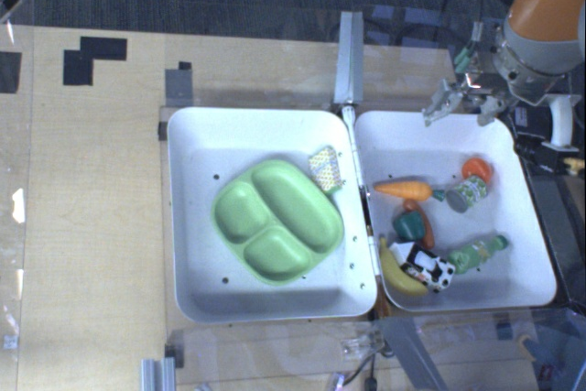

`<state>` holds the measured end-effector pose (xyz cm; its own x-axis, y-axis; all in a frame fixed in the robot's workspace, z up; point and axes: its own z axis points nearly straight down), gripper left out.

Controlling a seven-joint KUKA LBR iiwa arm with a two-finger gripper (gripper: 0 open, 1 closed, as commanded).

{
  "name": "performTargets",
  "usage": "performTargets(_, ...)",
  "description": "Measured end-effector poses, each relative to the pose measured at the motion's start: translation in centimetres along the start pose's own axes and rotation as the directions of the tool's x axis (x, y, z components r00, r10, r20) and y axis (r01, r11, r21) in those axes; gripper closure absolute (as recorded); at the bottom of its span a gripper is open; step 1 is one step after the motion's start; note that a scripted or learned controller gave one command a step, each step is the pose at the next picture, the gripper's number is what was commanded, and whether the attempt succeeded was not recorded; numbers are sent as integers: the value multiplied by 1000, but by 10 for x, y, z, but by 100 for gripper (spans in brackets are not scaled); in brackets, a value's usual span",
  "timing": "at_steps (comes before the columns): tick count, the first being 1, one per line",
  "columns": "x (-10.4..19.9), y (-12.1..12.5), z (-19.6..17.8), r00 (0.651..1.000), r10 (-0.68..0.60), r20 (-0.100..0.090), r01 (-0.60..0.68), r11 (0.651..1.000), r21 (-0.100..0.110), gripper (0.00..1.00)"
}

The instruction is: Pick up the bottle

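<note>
Hanging over the right bin's [526, 197] far edge, your gripper [462, 101] is showing its fingers spread apart with nothing between them. You're looking at a pale wooden bench [92, 197] backed by dark floor. The bottle [476, 254] is lying near the carrot [404, 190] and banana [399, 271]; the left bin [192, 288] is holding a green divided plate [277, 221].

You have two white bins on the table: a left bin [183, 224] and a right bin [526, 224]. The left one holds one green divided plate [277, 220] and one small patterned packet [325, 168]. In the right one you can count one carrot [404, 190], one banana [399, 271], one green bottle [476, 254], one black-and-white cow toy [427, 267], one small can [469, 193] and one red-and-green vegetable [412, 223].
</note>
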<state>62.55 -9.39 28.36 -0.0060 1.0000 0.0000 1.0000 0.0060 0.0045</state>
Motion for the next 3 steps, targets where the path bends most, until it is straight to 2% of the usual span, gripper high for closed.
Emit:
performTargets(1, -48, -117, 101, 997, -77, 0, 77, 997, 2, 0)
performTargets(2, -69, -136, 194, 989, -149, 5, 149, 989, -7, 0)
performTargets(3, -112, -136, 193, 975, -224, 6, 224, 975, -8, 0)
